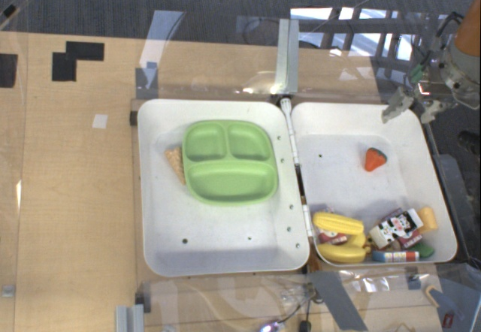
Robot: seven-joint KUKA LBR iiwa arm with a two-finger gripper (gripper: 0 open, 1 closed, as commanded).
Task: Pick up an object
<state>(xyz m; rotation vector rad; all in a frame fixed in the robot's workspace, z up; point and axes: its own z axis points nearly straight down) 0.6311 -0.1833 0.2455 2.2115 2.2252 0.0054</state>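
Note:
My gripper (413,109) hangs over the far right corner of the right bin (338,176), open, with nothing between its fingers. A small orange-red toy (375,159) lies alone on the bin floor, below and to the left of the gripper. Along the bin's near edge sit a yellow corn-like toy (340,224), a yellow piece (344,252) under it, a black, white and red carton (398,227), a marker (394,255) and a small yellow-orange piece (428,216).
The left bin (225,240) bears a green divided plate (228,161) with a tan waffle-like piece (175,164) tucked at its left side. A raised divider (293,165) separates the bins. A metal frame (376,45) stands behind the right bin.

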